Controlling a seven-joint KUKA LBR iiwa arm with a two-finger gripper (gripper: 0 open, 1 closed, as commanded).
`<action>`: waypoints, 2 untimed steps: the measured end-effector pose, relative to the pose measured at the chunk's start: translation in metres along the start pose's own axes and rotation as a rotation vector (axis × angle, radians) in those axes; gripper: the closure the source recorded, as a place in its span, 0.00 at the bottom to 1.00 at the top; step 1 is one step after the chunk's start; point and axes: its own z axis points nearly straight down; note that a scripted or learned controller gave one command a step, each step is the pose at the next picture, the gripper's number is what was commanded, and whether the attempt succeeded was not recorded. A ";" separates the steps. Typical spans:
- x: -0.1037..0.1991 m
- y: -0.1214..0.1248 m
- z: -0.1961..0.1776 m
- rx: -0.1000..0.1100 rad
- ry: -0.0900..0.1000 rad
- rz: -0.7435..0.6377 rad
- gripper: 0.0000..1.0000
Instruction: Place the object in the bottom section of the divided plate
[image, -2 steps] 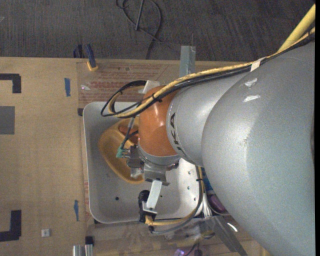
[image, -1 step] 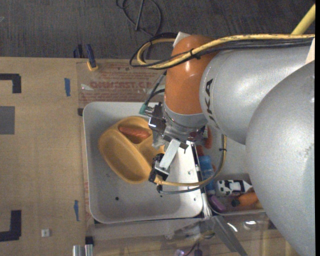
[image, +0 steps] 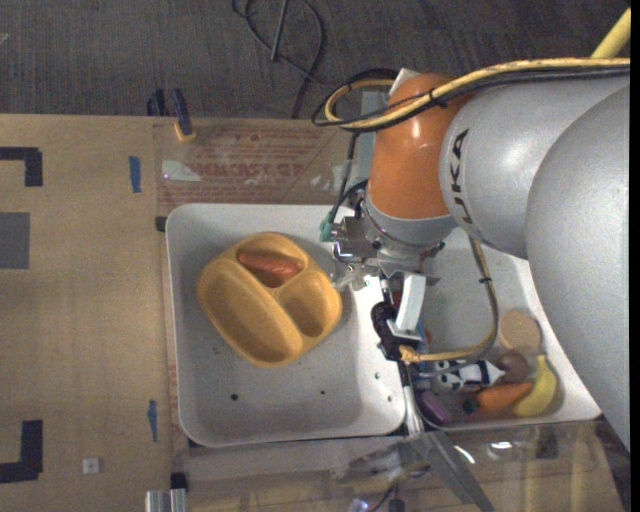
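Dark grey carpet with a loop of black cable (image: 285, 35) lies beyond the tan cardboard-covered bench (image: 80, 300), which carries black corner marks and short strips of blue tape.

From my remote station, two shallow white bins sit side by side. The left white bin (image: 200, 400) holds a yellow divided plastic plate (image: 268, 297) with three sections. A reddish-orange sausage-shaped object (image: 270, 265) lies in the plate's upper section as I see it; the other two sections hold nothing I can make out.

The grey arm with its orange band (image: 410, 160) covers most of the right white bin (image: 450, 300). I read the letters "KA" on the arm shell; the rest of the marking is cut off. Faint red printing on the bench above the left bin is not legible.

The gripper (image: 350, 262) sits at the plate's right rim. I cannot tell the spread of its fingers, since wrist hardware and cabling hide them.

At the right bin's lower edge lie a yellow banana (image: 542, 390), an orange carrot-shaped item (image: 503, 398) and a black-and-white item (image: 462, 377), partly hidden.
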 end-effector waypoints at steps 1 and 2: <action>0.068 0.001 -0.004 -0.003 0.001 0.005 1.00; 0.021 0.061 -0.003 -0.003 0.000 0.007 1.00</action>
